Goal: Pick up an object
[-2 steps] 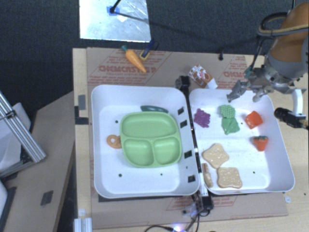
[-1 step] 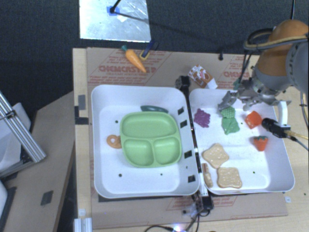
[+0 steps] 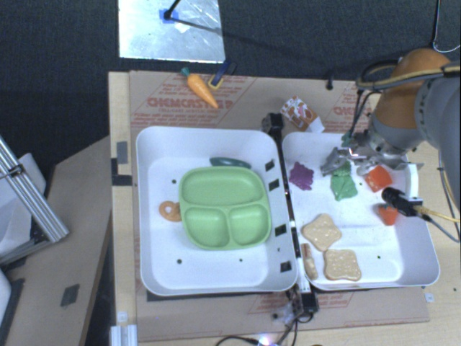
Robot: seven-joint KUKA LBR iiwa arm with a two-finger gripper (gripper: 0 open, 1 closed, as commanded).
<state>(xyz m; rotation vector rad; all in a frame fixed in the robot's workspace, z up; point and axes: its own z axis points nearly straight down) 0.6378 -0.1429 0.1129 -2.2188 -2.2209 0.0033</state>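
The end effector (image 3: 338,161) sits low in the right bin (image 3: 421,254), near its back edge, right at the green toy (image 3: 343,185). Honestly can't tell how it's set, too blurry. Purple piece (image 3: 300,175) beside it, orange chunk (image 3: 377,178) half hidden under the arm.

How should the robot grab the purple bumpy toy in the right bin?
Probably straight down from above, pinching the small purple lumpy toy across its narrower width. It lies low on the right white bin floor, apart from the green leafy toy, though the bin's left wall stands close beside it.
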